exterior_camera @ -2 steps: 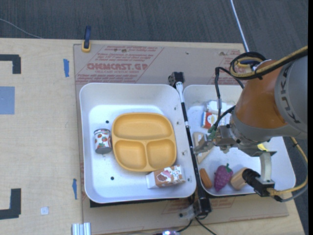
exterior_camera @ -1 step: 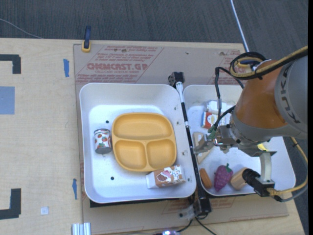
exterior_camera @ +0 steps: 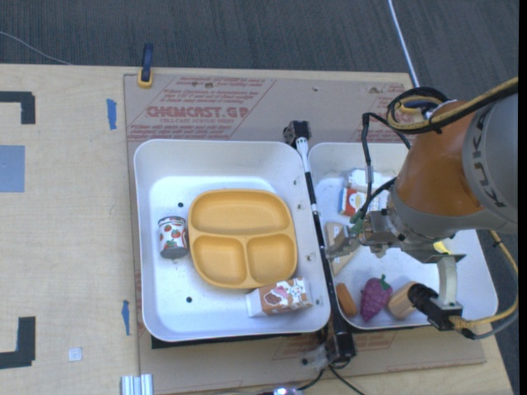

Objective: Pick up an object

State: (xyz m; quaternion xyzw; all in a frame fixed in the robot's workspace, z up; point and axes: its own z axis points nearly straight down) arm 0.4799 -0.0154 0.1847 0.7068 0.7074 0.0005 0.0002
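My gripper [exterior_camera: 356, 235] hangs low over the left part of the right bin [exterior_camera: 482, 299], under the orange wrist band. It sits right beside a pale tan object [exterior_camera: 336, 239] near the bin's left wall; whether they touch is unclear. A purple bunch of grapes [exterior_camera: 375, 296], an orange piece [exterior_camera: 347, 301] and a tan cylinder [exterior_camera: 401, 301] lie along the bin's front. A white and red carton [exterior_camera: 356, 192] lies toward the back, and the arm hides much of the bin.
The left bin [exterior_camera: 156, 171] holds a yellow divided plate [exterior_camera: 243, 239], a small strawberry-printed can [exterior_camera: 173, 237] at its left and a printed carton [exterior_camera: 278, 296] at the front. A black bar [exterior_camera: 311, 196] runs between the bins. Cables loop above the arm.
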